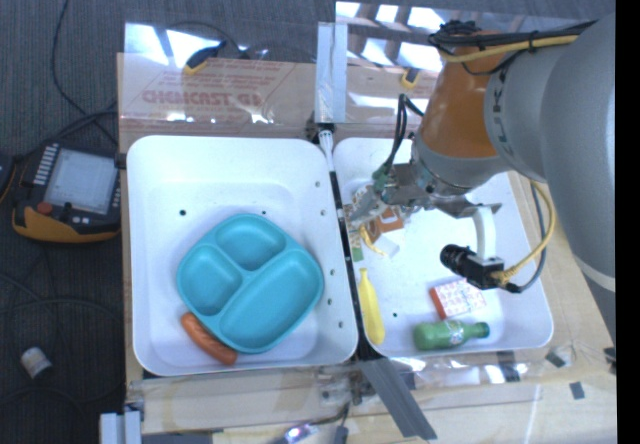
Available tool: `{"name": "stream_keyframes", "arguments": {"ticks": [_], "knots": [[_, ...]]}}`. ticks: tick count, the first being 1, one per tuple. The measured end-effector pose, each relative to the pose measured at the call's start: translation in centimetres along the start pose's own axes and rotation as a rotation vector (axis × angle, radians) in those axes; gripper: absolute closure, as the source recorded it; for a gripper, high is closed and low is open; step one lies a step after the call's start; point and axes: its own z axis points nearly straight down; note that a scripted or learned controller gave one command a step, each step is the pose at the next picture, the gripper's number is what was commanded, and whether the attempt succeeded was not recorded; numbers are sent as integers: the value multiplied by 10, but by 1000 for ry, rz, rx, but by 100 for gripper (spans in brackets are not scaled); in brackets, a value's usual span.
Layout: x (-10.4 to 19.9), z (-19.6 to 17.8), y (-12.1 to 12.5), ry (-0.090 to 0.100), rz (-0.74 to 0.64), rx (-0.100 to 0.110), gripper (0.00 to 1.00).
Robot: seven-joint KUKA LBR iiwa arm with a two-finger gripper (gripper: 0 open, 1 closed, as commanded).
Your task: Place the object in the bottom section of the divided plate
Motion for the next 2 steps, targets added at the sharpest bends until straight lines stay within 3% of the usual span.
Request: {"name": "stream_keyframes", "arguments": {"ticks": [1,2], "knots": [[82,0,-38,3,-109,0,100],[82,0,-38,4,-109,0,0]]}}
